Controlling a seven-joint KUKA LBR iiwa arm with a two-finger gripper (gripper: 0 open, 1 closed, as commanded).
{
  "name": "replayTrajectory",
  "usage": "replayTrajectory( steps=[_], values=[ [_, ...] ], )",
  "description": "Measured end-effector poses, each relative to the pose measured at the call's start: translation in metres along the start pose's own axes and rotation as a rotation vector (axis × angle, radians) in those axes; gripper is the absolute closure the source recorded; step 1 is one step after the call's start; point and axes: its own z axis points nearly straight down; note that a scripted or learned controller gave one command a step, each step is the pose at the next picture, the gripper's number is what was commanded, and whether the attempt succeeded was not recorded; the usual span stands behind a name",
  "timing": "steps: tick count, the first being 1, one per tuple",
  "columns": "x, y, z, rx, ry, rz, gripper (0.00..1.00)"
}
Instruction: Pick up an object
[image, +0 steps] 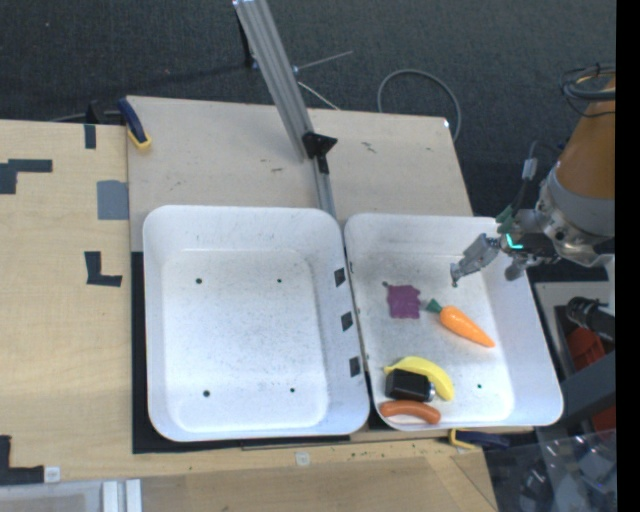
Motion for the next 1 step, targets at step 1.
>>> replayTrajectory(
  steps=[1],
  values=[
    [0.0,0.0007,-0.002,-0.004,-0.001,-0.001,0.0]
  ],
)
